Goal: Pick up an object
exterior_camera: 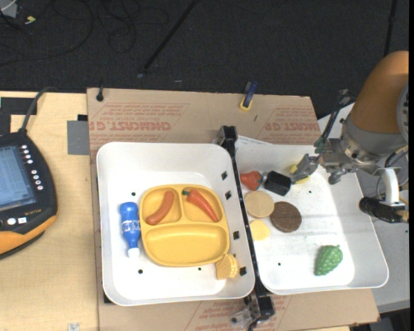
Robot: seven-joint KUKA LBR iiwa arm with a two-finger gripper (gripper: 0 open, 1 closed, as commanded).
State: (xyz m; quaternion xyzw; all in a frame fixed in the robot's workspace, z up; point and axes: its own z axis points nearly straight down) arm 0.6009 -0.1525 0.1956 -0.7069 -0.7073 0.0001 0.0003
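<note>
Nearest the lens, a small tan block point(225, 267) sits at 5 o'clock of the yellow plate point(185, 243), close to the left bin's point(117, 267) lower wall. That glossy, three-part plate holds a sausage point(160, 207) and a red pepper point(203, 203); a blue bottle point(130, 227) lies just beside it at 9 o'clock.

Across the divider, the right bin point(362, 267) has a knobbly green lump point(328, 260) at 5 o'clock with bare white floor around it. Flat round discs cluster by the divider: a brown one point(286, 216), a tan one point(259, 204), a pale yellow one point(259, 230). At 11 o'clock lie a red piece point(250, 180) and a black block point(277, 182).

Just right of that block, the gripper point(306, 166) hangs low; whether its fingers are spread I cannot tell. Open floor remains along the right wall.
</note>
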